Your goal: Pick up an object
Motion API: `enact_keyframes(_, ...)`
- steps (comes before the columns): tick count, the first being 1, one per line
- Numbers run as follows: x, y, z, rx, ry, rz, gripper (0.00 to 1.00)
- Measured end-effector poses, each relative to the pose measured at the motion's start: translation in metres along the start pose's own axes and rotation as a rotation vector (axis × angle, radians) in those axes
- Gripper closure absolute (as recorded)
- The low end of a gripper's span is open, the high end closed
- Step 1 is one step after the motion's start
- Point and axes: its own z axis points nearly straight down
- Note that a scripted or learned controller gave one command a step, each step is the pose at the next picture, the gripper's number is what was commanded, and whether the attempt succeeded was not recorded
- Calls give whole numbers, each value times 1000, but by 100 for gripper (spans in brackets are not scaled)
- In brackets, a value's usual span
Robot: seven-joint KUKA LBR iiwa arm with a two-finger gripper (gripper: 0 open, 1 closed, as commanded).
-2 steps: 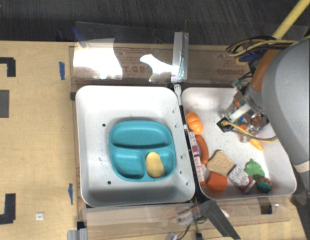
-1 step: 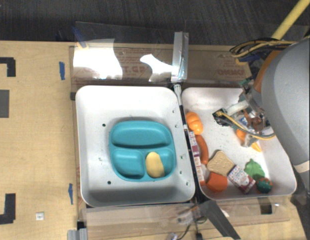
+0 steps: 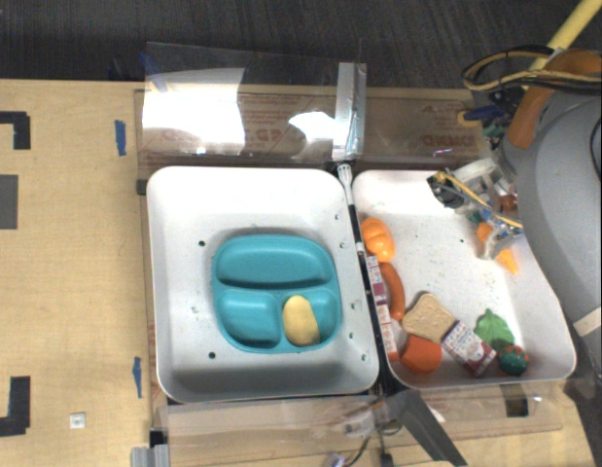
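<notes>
The tool hung over the right bin's far corner; finger state could not be told. Toy food lay along that bin's near and left sides; a yellow piece sat in the teal tray, left bin.

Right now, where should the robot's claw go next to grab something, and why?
Probably a short move down and toward the bin's near end, to the slice of toast. The claw sits over the far end of the right bin, while most toys cluster at the near end. The toast lies flat on top, so it looks easy to reach, though that is a guess.
</notes>
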Motion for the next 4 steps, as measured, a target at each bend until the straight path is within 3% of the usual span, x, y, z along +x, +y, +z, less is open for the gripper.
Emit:
enact_keyframes(1, 7, -66, -33, -12, 11, -7, 0)
enact_keyframes(2, -27, -52, 1, -14, 9, -32, 0)
enact_keyframes(3, -27, -3, 1, 5, 8, -6, 0)
enact_keyframes(4, 18, -99, -37, -13, 15, -3, 0)
